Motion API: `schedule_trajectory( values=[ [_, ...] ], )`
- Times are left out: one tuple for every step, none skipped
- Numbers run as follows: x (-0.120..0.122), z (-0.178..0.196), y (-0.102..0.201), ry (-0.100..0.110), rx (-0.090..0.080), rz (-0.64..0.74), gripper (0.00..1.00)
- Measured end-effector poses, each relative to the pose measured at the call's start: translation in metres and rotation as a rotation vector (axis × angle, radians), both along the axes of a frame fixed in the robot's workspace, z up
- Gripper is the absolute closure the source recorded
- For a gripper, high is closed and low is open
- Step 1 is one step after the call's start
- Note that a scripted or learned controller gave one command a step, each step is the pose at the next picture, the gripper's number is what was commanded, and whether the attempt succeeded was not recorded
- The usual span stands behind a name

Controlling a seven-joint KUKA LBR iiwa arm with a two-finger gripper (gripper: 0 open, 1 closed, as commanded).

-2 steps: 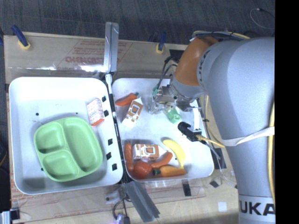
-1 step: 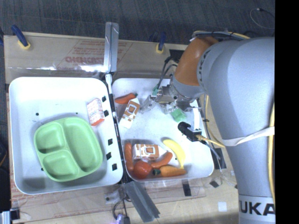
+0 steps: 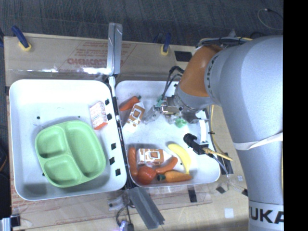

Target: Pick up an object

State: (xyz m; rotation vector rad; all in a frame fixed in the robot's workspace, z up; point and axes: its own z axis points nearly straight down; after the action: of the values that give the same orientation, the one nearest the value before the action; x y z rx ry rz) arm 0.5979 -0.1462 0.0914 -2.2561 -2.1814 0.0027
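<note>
My gripper is low in the right bin, near its back middle, under the orange-banded wrist. Its metal end sits just right of a small orange-and-white carton and a carrot. A small green item lies just below and right of the gripper, partly covered by it. Nothing can be made out in its grasp. Along the bin's front lie a banana, a printed orange box, a red tomato and another carrot.
The left bin holds a green divided plate and a small orange-and-white carton near the shared wall. The big grey arm covers the right bin's right side. Blue clamps stand on the board behind the bins.
</note>
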Motion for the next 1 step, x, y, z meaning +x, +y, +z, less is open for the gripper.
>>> schedule_trajectory(
  values=[
    [0.0004, 0.0099, 0.0012, 0.002, 0.001, 0.005, 1.00]
  ],
)
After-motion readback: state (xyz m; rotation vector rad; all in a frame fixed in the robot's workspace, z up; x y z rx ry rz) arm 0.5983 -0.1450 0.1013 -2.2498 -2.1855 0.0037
